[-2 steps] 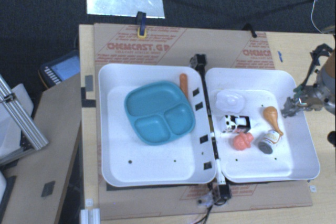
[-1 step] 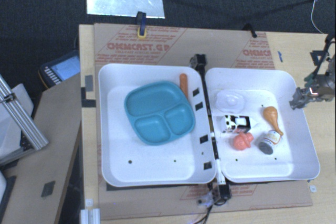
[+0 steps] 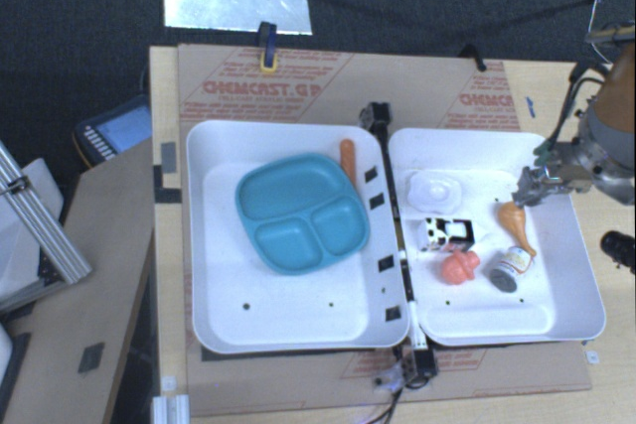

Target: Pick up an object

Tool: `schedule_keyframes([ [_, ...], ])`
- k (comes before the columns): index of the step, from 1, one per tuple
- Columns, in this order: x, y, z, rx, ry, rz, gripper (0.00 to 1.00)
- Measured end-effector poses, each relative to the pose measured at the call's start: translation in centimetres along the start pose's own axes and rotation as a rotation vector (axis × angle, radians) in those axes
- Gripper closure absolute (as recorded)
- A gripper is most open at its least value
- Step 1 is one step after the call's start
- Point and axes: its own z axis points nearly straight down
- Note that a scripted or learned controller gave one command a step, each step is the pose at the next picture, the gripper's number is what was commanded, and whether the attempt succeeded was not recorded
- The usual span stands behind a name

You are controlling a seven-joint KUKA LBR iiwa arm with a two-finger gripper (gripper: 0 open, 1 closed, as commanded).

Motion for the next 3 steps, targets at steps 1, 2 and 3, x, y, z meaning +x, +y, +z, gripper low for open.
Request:
schedule_keyframes([
  [1,5.1,1.0,1.6,0.001,0.001,-0.001,1.00],
  [2,10.6,1.0,2.7,0.001,0.001,-0.001,1.00],
  [3,15.4,2.4,2.1,-0.001,0.001,-0.001,1.00],
])
